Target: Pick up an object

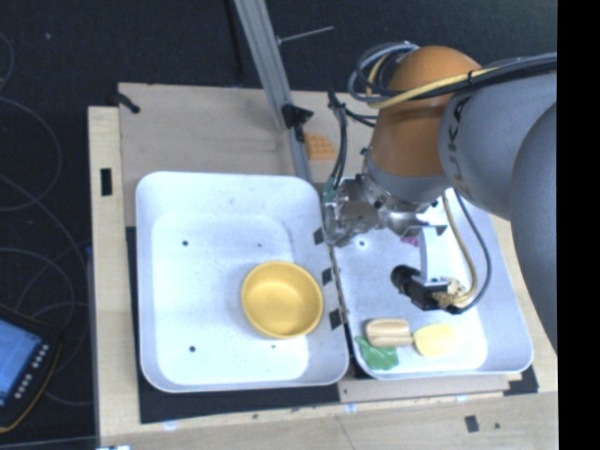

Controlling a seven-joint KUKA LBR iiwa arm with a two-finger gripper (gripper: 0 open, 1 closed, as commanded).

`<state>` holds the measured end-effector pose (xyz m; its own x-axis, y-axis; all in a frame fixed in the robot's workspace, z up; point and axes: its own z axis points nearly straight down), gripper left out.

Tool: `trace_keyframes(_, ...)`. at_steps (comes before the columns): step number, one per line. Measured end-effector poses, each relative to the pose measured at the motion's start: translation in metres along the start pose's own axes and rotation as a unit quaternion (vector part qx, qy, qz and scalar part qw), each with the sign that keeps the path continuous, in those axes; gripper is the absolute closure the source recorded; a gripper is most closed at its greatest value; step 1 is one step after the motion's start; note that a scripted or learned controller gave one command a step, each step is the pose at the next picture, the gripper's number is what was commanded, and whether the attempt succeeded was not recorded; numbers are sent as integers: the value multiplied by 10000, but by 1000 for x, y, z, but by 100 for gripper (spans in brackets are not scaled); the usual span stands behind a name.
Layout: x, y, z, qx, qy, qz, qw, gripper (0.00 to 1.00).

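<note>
Two shallow white plastic bins sit side by side on a pale wooden bench [187,125], their inner edges touching. The left bin [202,214] holds a round yellow plastic bowl [281,298], upright, in its front right part, near the shared edge. In the right bin [497,340], along the front wall, a tan rounded block [388,332] lies just left of a yellow oval piece [435,339]. A small green scrap [375,355] lies partly under the block's front left end. The two-finger gripper [342,218] hangs over the shared edge, behind the bowl.
</note>
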<state>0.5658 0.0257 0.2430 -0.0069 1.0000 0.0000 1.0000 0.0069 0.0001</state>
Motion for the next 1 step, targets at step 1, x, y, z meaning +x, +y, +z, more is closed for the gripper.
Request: trace_keyframes(1, 48, -1, 10, 12, 1, 3, 10000, 100)
